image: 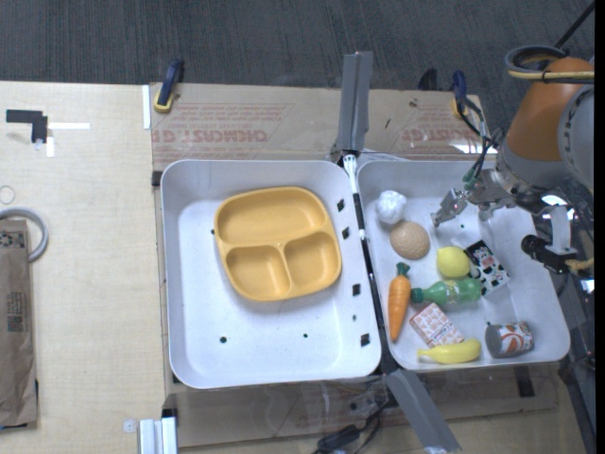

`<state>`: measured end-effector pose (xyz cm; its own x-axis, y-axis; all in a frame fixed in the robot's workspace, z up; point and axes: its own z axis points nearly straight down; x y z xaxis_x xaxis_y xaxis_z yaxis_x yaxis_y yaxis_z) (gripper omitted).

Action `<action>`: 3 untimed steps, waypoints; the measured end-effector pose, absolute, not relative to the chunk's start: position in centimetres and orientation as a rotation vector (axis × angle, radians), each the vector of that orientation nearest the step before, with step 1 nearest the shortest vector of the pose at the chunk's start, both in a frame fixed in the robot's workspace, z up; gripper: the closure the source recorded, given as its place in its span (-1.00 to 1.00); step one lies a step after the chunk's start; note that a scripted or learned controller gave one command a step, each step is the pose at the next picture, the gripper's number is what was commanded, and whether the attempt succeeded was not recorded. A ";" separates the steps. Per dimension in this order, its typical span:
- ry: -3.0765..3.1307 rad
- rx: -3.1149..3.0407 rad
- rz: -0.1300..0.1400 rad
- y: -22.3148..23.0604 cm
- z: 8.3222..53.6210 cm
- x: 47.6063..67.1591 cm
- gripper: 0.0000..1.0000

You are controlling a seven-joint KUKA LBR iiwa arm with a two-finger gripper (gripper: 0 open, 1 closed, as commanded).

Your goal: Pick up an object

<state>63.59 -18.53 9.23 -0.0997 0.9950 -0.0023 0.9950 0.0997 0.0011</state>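
Note:
The right bin (553,296) holds several small objects: a white crumpled lump (390,204), a tan egg-shaped piece (409,240), a yellow lemon (453,262), an orange carrot (399,301), a green bottle (454,293), a black-and-white pack (488,266), a red-and-white box (434,326), a banana (451,352) and a small can (509,339). My gripper (463,208) hangs over the bin's far part, right of the white lump and above the lemon. It is open with nothing between its fingers.
The left bin (189,282) holds a yellow divided plate (278,242). A grey bar (355,102) rises behind the divider between the bins. Cardboard (246,126) lies behind both bins. A brown bag (14,320) sits at the far left.

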 end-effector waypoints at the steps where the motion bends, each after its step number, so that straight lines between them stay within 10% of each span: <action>1: 2.335 2.105 0.000 -20.9 9.1 55.7 -1.00; 2: 2.330 2.105 0.001 -21.0 10.2 55.8 1.00; 3: 2.319 2.119 -0.002 -16.0 20.4 55.7 1.00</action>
